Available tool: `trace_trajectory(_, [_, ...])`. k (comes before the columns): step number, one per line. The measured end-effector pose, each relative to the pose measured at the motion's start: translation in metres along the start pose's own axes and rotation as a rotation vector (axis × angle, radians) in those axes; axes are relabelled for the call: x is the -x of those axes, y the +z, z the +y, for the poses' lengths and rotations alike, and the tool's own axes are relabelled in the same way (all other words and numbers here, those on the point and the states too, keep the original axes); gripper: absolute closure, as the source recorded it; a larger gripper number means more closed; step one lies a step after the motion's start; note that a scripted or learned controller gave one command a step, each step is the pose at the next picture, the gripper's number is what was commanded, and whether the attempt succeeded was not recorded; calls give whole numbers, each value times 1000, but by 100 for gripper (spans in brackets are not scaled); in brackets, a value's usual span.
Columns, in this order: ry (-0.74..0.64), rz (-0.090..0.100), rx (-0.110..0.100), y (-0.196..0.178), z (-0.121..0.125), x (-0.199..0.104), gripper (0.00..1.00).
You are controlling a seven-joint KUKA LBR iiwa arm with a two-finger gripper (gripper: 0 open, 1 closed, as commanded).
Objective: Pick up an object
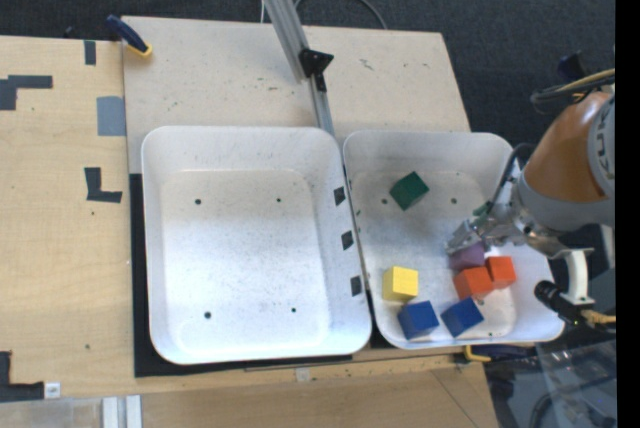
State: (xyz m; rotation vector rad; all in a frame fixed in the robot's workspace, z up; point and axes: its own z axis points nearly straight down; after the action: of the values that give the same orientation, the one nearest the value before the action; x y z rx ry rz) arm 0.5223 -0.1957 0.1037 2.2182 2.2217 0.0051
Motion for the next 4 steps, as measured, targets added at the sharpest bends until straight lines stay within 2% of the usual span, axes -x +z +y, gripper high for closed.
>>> trace_trajectory(1, [0, -2, 0, -63, 1, -1, 100])
trace_trajectory(2, [0, -2, -1, -106, 2, -1, 100])
trace_trajectory(4, [-5, 2, -7, -92, 13, -104, 100])
